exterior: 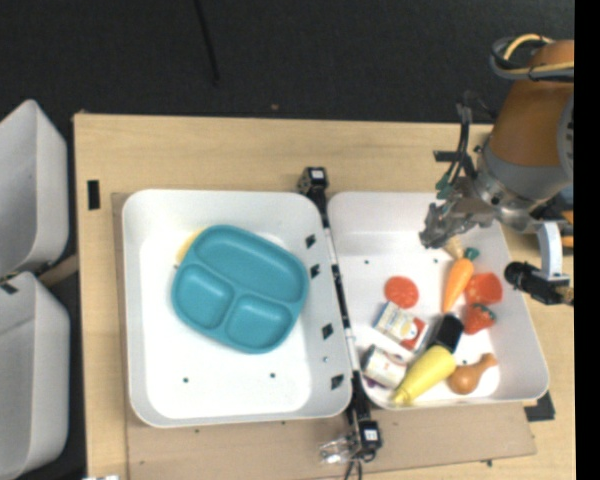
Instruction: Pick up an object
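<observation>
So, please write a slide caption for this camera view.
Gripper above right bin of toy food; blue tray in left bin.

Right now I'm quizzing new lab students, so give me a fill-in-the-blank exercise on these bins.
1. The blue divided tray lies in the ____ bin.
2. The carrot is colored ____.
3. The end effector hangs over the ____ bin.
4. The yellow bottle has a ____ cap.

Missing words: left; orange; right; black

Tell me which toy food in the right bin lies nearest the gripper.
The orange carrot: its top end lies just below the gripper, while the red tomato slice and yellow bottle sit farther down the bin.
</observation>
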You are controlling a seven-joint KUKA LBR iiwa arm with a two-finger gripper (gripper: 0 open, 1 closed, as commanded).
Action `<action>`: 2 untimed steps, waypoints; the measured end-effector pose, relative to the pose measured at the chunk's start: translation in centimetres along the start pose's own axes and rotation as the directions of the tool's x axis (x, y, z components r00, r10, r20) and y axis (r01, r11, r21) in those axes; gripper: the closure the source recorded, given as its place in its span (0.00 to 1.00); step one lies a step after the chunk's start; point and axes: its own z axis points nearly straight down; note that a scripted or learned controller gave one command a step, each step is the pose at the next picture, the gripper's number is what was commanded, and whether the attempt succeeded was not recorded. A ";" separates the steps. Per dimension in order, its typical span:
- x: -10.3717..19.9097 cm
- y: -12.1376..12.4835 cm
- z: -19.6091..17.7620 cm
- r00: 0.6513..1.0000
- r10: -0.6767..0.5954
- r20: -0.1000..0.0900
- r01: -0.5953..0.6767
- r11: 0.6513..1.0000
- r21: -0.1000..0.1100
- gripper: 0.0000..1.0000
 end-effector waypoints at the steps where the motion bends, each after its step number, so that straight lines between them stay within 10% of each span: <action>1: 4.9 -1.8 0.4 1.000 -0.001 -0.001 0.001 1.000 -0.001 1.00; 2: 6.7 -3.7 -1.7 1.000 0.000 0.000 0.000 1.000 -0.002 1.00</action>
